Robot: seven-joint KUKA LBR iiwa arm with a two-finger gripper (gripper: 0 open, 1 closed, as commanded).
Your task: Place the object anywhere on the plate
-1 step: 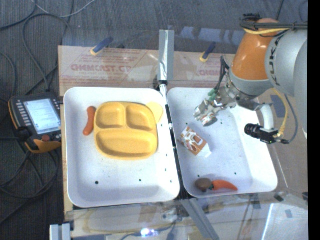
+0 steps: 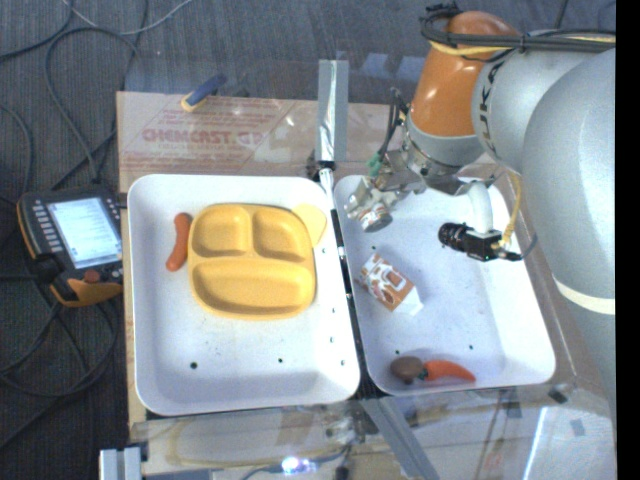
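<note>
Grey arm (image 2: pixel 560 118) hangs its pincer (image 2: pixel 368 206) over the right bin (image 2: pixel 520 338).

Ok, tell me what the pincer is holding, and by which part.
Cannot be told: the pincer sits at the right bin's upper left corner, nothing visibly in it.

A robotics lab: an industrial arm (image 2: pixel 540 98) reaches over a bench (image 2: pixel 220 133) bearing two white bins (image 2: pixel 150 368), a teach pendant (image 2: pixel 70 238) lies left, and loose cables (image 2: pixel 60 28) trail over grey carpet.
</note>
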